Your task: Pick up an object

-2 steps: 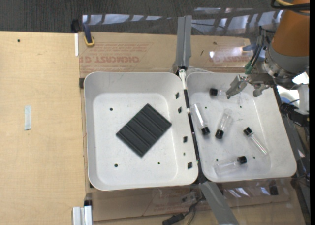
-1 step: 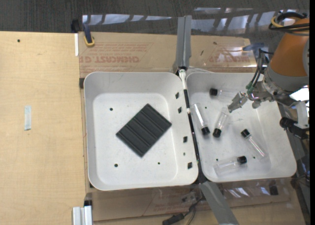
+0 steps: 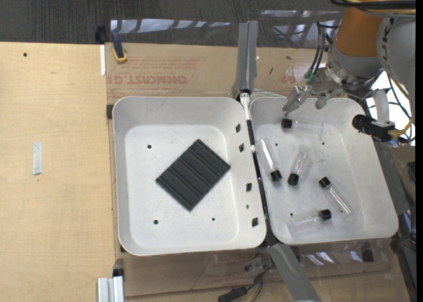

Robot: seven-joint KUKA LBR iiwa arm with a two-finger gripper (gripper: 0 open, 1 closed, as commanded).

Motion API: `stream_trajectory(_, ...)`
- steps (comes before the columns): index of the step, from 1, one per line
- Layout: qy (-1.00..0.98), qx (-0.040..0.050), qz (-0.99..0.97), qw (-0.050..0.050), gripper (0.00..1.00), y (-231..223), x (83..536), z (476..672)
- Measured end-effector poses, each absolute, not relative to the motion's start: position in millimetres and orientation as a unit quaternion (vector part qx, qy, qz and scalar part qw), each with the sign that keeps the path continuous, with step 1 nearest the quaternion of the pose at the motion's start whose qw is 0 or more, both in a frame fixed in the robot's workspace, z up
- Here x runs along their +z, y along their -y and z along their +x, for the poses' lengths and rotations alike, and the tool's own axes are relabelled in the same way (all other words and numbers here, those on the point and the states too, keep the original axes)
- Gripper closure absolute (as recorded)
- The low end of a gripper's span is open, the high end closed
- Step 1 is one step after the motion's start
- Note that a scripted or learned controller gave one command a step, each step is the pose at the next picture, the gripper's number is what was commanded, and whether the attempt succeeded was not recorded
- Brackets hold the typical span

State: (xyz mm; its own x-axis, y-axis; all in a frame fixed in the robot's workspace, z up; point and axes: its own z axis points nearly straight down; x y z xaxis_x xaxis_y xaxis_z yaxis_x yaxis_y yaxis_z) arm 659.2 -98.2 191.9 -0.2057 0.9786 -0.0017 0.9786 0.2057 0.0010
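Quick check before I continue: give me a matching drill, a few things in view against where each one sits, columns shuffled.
Things:
1. ribbed black pad
2. clear tubes with black caps
3. gripper
4. orange band

Places:
A. scattered in the right bin
B. above the right bin's far edge
C. flat in the left bin, turned diagonally
D. on the arm at upper right

Pairs: 1-C, 2-A, 3-B, 4-D

Arm (image 3: pixel 370 23) cut by right edge; pincer (image 3: pixel 309 96) fingers indistinct.
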Motion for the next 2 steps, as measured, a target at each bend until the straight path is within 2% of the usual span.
stream_trajectory(1,-0.796,-0.0006,0.605,0.0,0.0,145.6,97.1,619.7)
stream_trajectory(2,-0.795,-0.0003,0.607,0.001,1.0,146.6,106.5,619.9)
